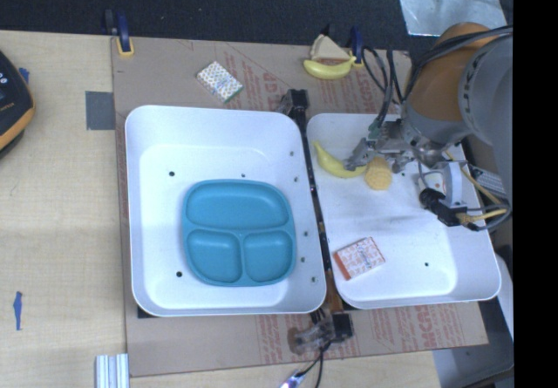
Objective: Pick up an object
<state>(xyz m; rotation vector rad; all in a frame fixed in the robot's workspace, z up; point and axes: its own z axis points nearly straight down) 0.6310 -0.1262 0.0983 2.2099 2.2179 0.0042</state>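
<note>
over the far part of the right bin [471,286] we see the gripper [373,151] low beside two small things; whether its claw is spread or clenched we cannot tell. just left of it lies a banana [330,163], close to the bin's left wall, its long axis running from the far left toward the near right, its near tip next to the gripper. a small yellow lump [378,176] sits just below the gripper. nearer us a red and white packet [358,257] lies flat, with bare floor around it and to its right. across the wall, the left bin [153,203] holds a blue divided tray [238,231], bare floor all round.
</note>
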